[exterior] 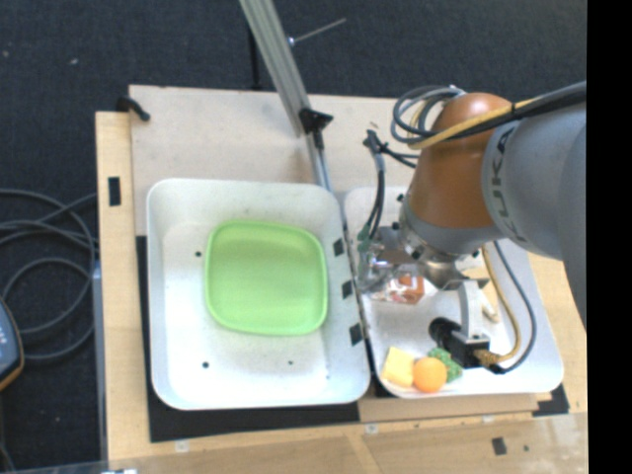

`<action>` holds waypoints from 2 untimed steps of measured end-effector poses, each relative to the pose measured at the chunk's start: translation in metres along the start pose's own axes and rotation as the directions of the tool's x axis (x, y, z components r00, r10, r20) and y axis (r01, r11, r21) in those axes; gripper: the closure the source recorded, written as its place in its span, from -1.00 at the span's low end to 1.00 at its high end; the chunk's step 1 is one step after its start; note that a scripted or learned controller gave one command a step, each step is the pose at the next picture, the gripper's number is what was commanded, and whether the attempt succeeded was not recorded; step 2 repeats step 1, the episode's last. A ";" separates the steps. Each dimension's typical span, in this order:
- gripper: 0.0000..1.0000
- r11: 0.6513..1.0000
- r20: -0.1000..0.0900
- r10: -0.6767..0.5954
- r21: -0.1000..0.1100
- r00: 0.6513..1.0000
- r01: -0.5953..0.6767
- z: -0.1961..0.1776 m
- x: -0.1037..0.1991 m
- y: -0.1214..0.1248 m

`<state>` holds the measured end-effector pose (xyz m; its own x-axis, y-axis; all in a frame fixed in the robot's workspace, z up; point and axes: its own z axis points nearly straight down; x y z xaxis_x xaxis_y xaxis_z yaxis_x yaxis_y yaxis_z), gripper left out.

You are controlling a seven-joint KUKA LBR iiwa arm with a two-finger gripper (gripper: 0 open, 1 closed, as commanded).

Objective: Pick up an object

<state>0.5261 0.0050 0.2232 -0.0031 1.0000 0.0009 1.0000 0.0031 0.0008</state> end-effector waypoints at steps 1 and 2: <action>1.00 1.000 0.000 0.000 0.000 1.000 0.000 -0.003 0.043 -0.015; 1.00 1.000 0.000 0.000 0.000 1.000 0.000 -0.003 0.043 -0.015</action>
